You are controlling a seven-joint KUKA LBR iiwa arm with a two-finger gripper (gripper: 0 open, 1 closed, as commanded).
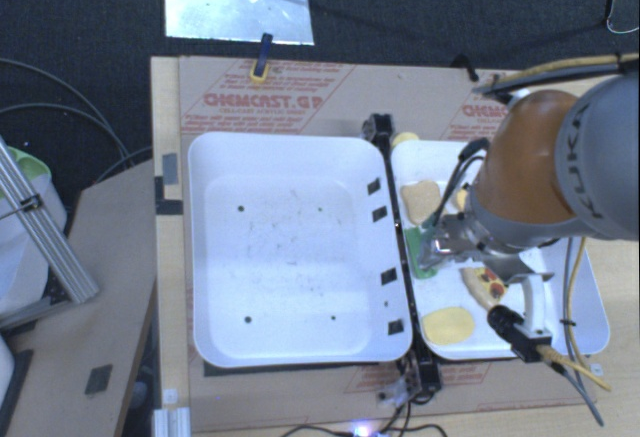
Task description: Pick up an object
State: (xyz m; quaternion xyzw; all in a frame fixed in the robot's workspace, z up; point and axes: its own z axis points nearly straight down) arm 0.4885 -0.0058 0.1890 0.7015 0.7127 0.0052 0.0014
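the arm (545,170) comes in from 3 o'clock and hangs over the right bin (592,325). its tool (432,250) sits low at the bin's 9 o'clock wall, touching or just above a green object (422,263); i cannot tell if the tool is apart or together. a tan object (421,197) lies at 12 o'clock from the tool, a yellow round object (448,326) at 6 o'clock, a printed object (484,285) at 4 o'clock. the left bin (290,245) stands beside it on the surface (300,97).
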